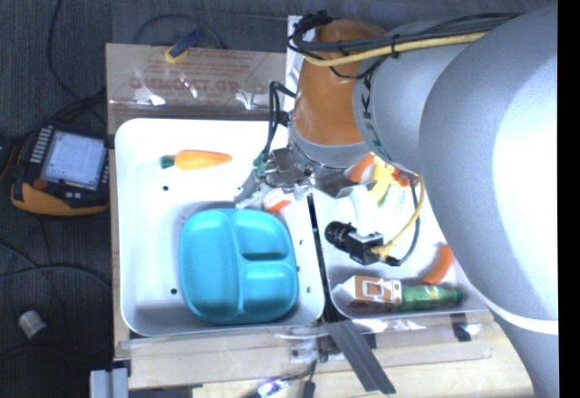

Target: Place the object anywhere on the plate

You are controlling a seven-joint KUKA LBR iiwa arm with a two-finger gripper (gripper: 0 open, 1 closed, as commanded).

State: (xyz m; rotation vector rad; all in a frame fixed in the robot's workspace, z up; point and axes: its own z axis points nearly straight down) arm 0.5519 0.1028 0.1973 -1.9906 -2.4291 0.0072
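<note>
Pincer [272, 188], grip unclear, hovers at the turquoise three-compartment plate's [238, 266] one o'clock; orange carrot [195, 160] at eleven.

Faint reddish lettering stood on the cardboard sheet [195, 79] behind the bins, but was illegible. The bottle's label [376, 291] was too small to read.

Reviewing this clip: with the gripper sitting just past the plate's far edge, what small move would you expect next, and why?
Probably a short shift toward the middle of the blue plate. The gripper sits at the plate's far rim with something orange-red at its tip, though I cannot tell if that piece is truly held. The carrot lies apart in the left bin, untouched.
</note>
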